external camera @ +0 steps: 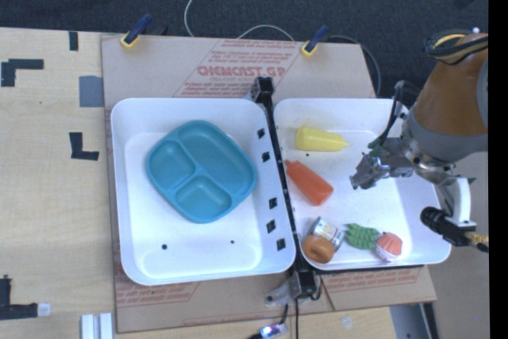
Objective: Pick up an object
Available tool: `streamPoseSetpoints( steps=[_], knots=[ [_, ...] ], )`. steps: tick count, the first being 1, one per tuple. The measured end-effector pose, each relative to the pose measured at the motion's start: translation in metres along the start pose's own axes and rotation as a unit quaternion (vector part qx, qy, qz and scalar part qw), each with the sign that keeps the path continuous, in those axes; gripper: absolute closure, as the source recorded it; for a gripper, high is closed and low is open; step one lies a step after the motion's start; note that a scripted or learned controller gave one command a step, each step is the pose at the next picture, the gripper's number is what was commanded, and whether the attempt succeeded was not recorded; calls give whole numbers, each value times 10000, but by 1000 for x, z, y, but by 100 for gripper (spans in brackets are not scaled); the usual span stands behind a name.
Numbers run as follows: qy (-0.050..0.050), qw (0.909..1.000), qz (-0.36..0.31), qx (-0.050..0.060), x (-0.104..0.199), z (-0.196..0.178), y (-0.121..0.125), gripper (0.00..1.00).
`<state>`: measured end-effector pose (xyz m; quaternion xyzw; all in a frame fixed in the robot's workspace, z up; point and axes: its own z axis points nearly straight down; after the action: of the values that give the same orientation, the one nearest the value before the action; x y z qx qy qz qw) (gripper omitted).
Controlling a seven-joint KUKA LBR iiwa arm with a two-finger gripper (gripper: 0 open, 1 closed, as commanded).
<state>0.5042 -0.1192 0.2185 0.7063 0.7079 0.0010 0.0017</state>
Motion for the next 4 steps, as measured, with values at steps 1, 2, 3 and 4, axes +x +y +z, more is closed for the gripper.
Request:
streamPoseSetpoints(
  steps=[1, 2, 3, 4],
  knots=[
    [-3, 10000, 2, -9, 0, -63, -1, 100],
    [10, 10000, -20, 32, 57, -46, 15, 100],
    [10, 10000, -18, 33, 102, -38, 24, 100],
    [10, 10000, -25, 31, 160, -26, 37, 100]
  ],
)
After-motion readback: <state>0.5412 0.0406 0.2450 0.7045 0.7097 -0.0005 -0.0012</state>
